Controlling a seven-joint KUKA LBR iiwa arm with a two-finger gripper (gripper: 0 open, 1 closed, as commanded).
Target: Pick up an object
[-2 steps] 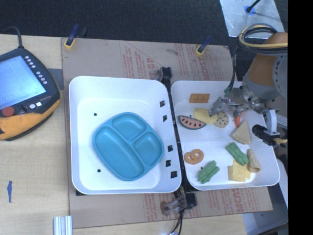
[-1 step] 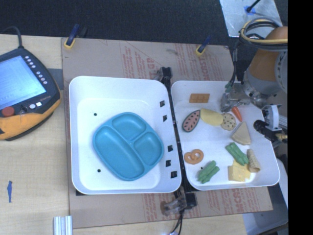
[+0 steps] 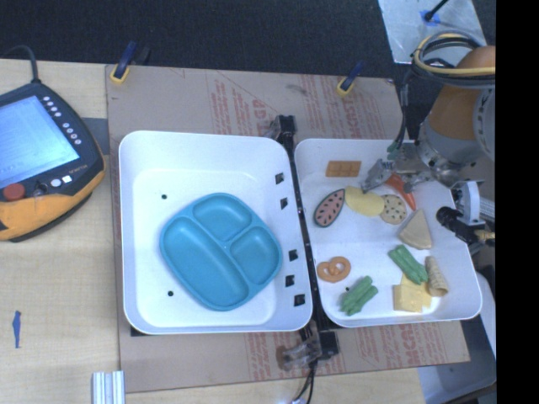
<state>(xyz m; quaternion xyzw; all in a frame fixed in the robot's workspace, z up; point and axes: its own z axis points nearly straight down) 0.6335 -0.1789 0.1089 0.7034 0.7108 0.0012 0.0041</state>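
Observation:
The right white bin (image 3: 337,154) holds several toy foods: a cracker (image 3: 343,169), a brown steak-like piece (image 3: 329,208), a yellow piece (image 3: 365,202), a cookie (image 3: 392,209), a pretzel (image 3: 334,268), green beans (image 3: 359,295) (image 3: 408,263), cheese (image 3: 411,295), a tan wedge (image 3: 416,231) and a cone (image 3: 436,276). My gripper (image 3: 394,178) hangs low over the bin's upper right part, just above the yellow piece and the cookie. Its fingers look spread, with nothing seen between them. A red-orange piece (image 3: 408,197) lies right under it.
The left white bin (image 3: 135,225) holds a blue divided plate (image 3: 221,249). A teach pendant (image 3: 42,158) lies on the bench at the far left. Clips (image 3: 124,64) (image 3: 349,79) hold the cardboard mat at the back.

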